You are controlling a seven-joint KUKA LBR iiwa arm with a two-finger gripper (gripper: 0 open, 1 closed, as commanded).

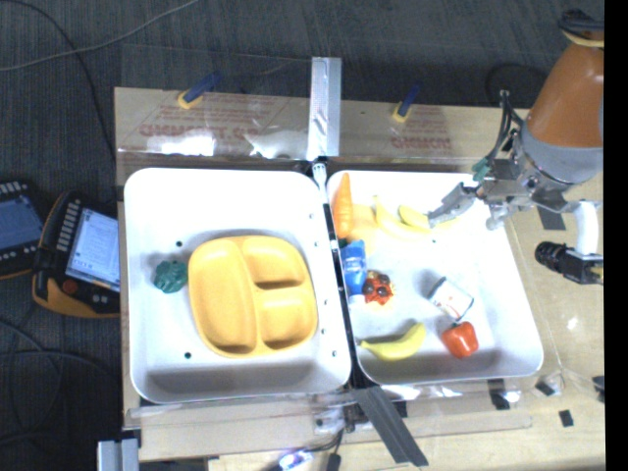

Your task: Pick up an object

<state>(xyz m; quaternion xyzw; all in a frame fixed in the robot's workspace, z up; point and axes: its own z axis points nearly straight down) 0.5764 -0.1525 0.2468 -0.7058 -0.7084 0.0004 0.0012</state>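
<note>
we are looking down on the surface where the grey arm, with its orange band, is reaching in from the right over the right bin. its claw is hovering at the bin's upper part, just beside a pale yellow object lying near the back wall; whether the claw is parted or closed, we cannot tell, and we are seeing nothing gripped in it.

a banana is lying near the bin's front wall, its long axis running roughly left to right, the right end curving upward toward the bin's middle. beside it to the right a glossy red object is sitting, rounded, possibly a pepper. above that, a small white and grey block is lying tilted, its make hard to read. against the divider an orange carrot-like shape is pointing up and down, a blue packet is lying below it, and a small red and black item is too blurred to name.

in the left bin a yellow plastic tray with three compartments is resting, smooth and rounded at the corners, with a small teal lump just beside its left edge.

crinkled clear film is lying behind the bins, and a handheld pendant is lying on the floor at left, partly cut off.
</note>
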